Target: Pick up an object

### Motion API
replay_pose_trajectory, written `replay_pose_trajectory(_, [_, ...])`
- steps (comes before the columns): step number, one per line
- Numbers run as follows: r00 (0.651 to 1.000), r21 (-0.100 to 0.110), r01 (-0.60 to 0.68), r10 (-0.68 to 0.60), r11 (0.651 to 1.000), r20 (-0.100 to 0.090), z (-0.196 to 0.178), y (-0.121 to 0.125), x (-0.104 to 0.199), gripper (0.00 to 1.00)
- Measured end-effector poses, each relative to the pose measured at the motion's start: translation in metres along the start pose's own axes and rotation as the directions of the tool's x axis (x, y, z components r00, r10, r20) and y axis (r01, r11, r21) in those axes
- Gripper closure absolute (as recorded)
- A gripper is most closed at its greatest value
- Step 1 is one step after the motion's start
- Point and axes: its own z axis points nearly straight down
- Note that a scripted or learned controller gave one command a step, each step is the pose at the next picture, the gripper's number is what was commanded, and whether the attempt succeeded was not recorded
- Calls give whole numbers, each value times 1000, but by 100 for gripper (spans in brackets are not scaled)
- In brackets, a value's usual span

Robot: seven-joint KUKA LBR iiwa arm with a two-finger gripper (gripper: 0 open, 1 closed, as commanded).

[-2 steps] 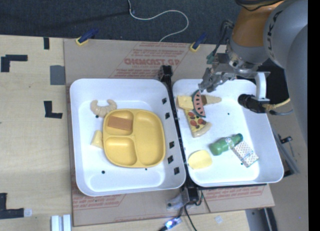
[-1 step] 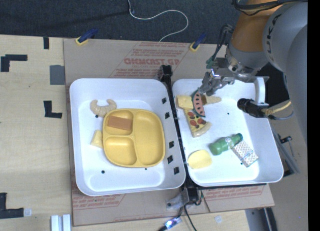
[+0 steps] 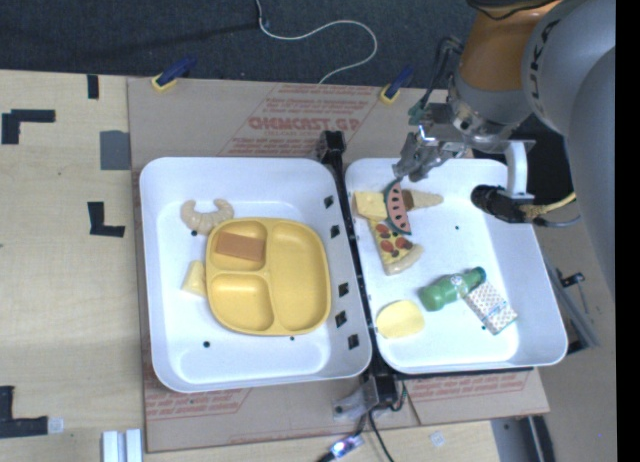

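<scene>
- Gripper (image 3: 418,160) sits over the far-left corner of the right bin (image 3: 520,350), fingers pointing down; can't tell how far open the jaws are, and nothing is visibly between them.
- Watermelon slice (image 3: 400,209) lies just below the fingertips, near them, contact unclear.
- Beside it: cheese wedge (image 3: 368,204) to the left, pizza slice (image 3: 394,246) just below.
- Further down the right bin: green bottle (image 3: 447,290), patterned packet (image 3: 493,307), yellow disc (image 3: 400,320).
- Left bin (image 3: 170,350) holds a yellow divided tray (image 3: 285,285) with a brown block (image 3: 238,245) in one compartment; croissant (image 3: 205,214) beside the tray's far-left edge.
- Bins sit on cardboard (image 3: 290,120) on a pale bench; white cable (image 3: 300,30) on dark floor behind.
</scene>
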Motion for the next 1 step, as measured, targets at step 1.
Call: replay_pose_trajectory(1, [1000, 4, -1, 1, 1000, 1, 21, -3, -5, 100])
